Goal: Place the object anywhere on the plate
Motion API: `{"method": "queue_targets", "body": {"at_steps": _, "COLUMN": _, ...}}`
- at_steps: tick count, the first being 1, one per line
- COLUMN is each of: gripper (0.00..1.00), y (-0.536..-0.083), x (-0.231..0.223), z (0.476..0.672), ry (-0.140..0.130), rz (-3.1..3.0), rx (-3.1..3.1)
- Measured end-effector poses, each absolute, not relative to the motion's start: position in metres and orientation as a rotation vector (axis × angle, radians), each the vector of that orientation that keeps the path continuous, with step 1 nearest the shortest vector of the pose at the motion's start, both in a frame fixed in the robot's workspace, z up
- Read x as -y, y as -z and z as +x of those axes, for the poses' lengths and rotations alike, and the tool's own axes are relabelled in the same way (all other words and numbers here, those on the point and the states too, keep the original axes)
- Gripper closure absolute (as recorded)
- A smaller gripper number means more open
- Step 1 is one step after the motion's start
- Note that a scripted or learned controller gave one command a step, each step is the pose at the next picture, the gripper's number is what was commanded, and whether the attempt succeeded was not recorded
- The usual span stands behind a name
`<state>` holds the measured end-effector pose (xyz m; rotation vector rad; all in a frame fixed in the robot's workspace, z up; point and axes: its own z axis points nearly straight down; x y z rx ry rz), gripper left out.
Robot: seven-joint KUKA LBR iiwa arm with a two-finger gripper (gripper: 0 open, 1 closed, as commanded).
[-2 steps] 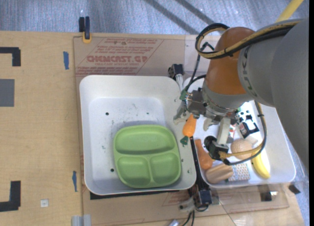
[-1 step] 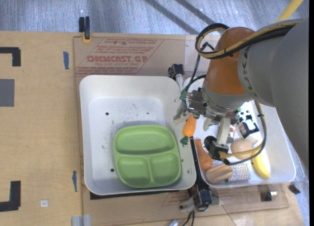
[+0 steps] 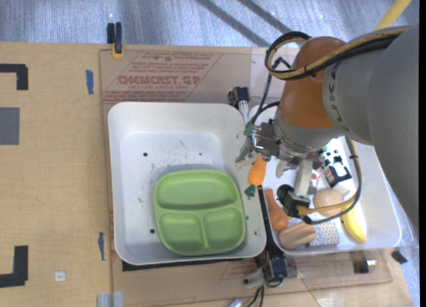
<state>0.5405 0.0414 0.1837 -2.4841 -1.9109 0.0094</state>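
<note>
Red print on the cardboard sheet (image 3: 166, 72) under the bins reads something like "CHEMCAST GP", the smaller lines too faint to make out. Over to the left bin (image 3: 130, 132): white, shallow, and in its near half sits the green plate (image 3: 200, 211), three compartments, one long one at the back and two smaller ones at the front, nothing lying in any of them. The right bin (image 3: 386, 229) is busier: a yellow banana (image 3: 354, 224) along its right side, a tan bread roll (image 3: 297, 235) at the near edge, a pale rounded thing (image 3: 327, 200) beside it, a carrot-orange piece (image 3: 275, 211) lying along the left wall. And there's the arm (image 3: 373, 86), grey with the orange band, down over the divide between the bins. The gripper (image 3: 259, 166) hangs right at the left bin's right rim with a small orange object (image 3: 256, 172) at its tip, just above the rim and apart from the plate; whether the claw is clamped on it, I cannot tell.
</note>
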Motion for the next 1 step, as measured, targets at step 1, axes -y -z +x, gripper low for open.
{"method": "queue_targets", "body": {"at_steps": 1, "gripper": 0.00, "y": -0.1837, "x": -0.0414, "z": 0.5405, "ry": -0.009, "rz": -2.484, "rx": 1.911}}
